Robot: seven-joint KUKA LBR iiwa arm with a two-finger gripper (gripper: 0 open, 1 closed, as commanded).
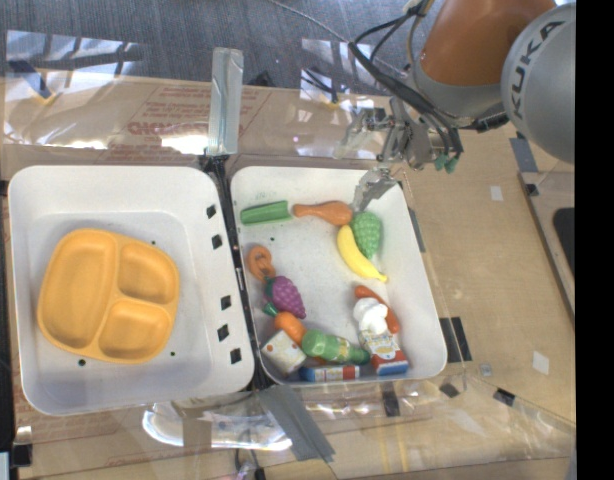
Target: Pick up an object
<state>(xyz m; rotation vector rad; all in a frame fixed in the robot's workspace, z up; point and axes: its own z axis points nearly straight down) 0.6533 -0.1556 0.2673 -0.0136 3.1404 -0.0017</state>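
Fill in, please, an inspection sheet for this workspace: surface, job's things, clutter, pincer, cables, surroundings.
Surface: bench covered with cardboard and clear plastic film; two white bins side by side, left bin and right bin.
Job's things: right bin holds toy food: banana, green strawberry-shaped piece, chicken drumstick, green cucumber, purple grapes, small cartons and bottles at the near wall.
Clutter: yellow divided plate in the left bin.
Pincer: pincer over the right bin's far right corner, just above the strawberry-shaped piece; nothing seen between its tips.
Cables: black cables looped at the wrist.
Surroundings: dark floor beyond the bench; tape strips on the bench edges.
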